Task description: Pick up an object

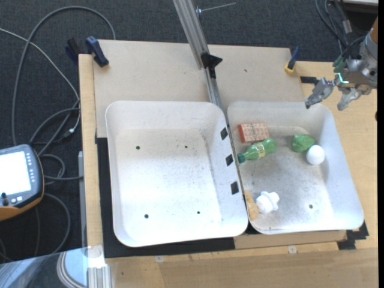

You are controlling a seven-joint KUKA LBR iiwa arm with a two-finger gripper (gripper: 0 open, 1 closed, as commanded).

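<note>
The right bin point(342, 179) holds a tan block with a red pattern point(252, 131), a green bottle point(257, 150) lying on its side, a green lump point(303, 142), a white ball point(315, 155) and a small white object point(267, 201) near the front. My gripper point(331, 98) hangs above the far right corner of that bin, its two fingers spread apart with nothing between them. It is well above and behind the green lump and the white ball.
The left bin point(120, 131) sits beside the right one. A metal pole point(191, 26) slants up from the back between the bins. Clamps point(96, 51) grip the bench's far edge. A pendant point(18, 179) and cables lie on the floor at left.
</note>
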